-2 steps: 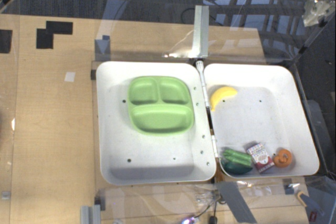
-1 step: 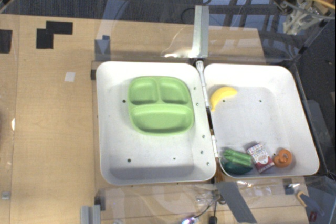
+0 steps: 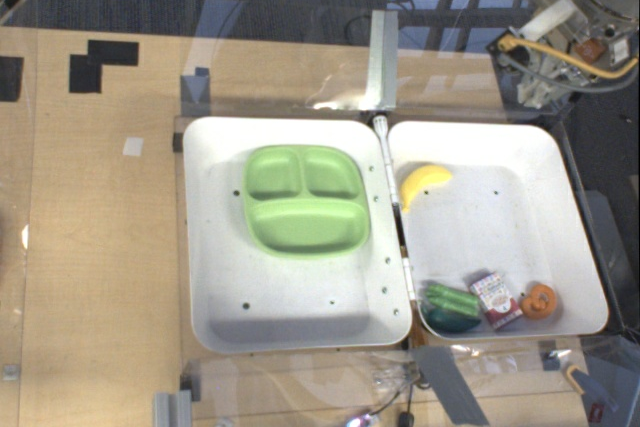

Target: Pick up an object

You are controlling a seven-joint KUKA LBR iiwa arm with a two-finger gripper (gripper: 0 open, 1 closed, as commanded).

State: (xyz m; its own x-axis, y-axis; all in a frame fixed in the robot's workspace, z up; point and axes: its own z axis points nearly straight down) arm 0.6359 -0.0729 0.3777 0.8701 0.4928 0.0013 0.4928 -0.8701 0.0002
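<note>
The right bin [image 3: 520, 145] holds a yellow banana [image 3: 424, 182] near its far left wall. Along its near edge lie a green vegetable [image 3: 451, 303], a small red and white box [image 3: 495, 300] and an orange round fruit [image 3: 540, 301]. My gripper [image 3: 545, 80] hangs at the top right, above and beyond the far right corner of that bin, well away from all the objects. Cables and the wrist housing crowd around it.
The left bin [image 3: 215, 215] carries a green divided plate [image 3: 304, 198]. A metal divider [image 3: 385, 65] stands between the bins at the back. Wooden bench surface [image 3: 90, 245] spreads to the left.
</note>
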